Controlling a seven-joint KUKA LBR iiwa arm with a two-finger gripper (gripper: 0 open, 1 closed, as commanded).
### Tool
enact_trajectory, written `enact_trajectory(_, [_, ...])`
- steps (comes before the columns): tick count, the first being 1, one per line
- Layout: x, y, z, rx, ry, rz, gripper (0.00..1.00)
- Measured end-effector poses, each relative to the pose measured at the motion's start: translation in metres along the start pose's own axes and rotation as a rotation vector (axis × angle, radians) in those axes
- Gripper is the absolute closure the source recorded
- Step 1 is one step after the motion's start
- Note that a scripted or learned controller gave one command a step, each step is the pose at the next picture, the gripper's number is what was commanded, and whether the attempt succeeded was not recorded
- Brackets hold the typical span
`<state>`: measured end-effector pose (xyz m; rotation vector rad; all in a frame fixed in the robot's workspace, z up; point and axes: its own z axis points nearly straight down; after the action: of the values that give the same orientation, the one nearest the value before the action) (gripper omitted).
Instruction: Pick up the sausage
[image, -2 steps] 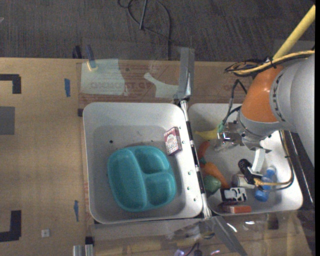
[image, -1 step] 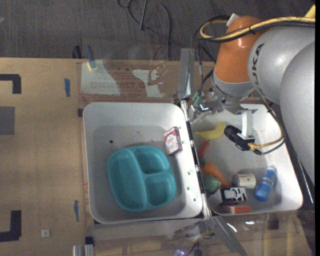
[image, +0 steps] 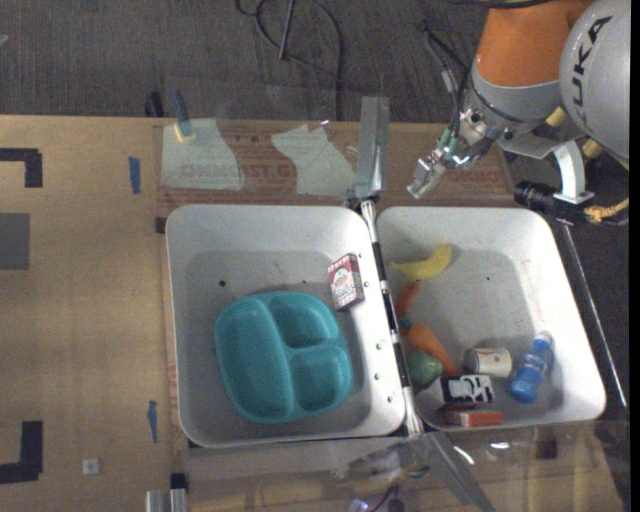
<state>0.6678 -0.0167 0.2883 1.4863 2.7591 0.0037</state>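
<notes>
A short reddish sausage (image: 407, 297) lies in the right bin (image: 520, 235), against its left wall and just below a yellow banana (image: 424, 264). My gripper (image: 428, 178) hangs high over the bench behind the right bin's far left corner, well apart from the sausage, and I see nothing in it. The grey arm with its orange band comes in from the upper right.
In the right bin also lie an orange carrot (image: 432, 342), a green item (image: 423, 369), a small can (image: 487, 361), a blue bottle (image: 532, 368), a black-and-white box (image: 467, 389) and a red packet (image: 473, 418). The left bin (image: 200, 250) holds a teal divided tray (image: 284, 355) and a small carton (image: 346, 281).
</notes>
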Motion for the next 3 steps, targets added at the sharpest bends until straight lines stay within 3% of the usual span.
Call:
enact_trajectory(1, [0.035,0.02,0.103,0.01,0.004,0.512,1.0])
enact_trajectory(2, [0.079,0.05,0.103,0.005,0.004,0.312,1.0])
enact_trajectory(3, [0.16,0.099,0.151,0.007,0.005,0.387,1.0])
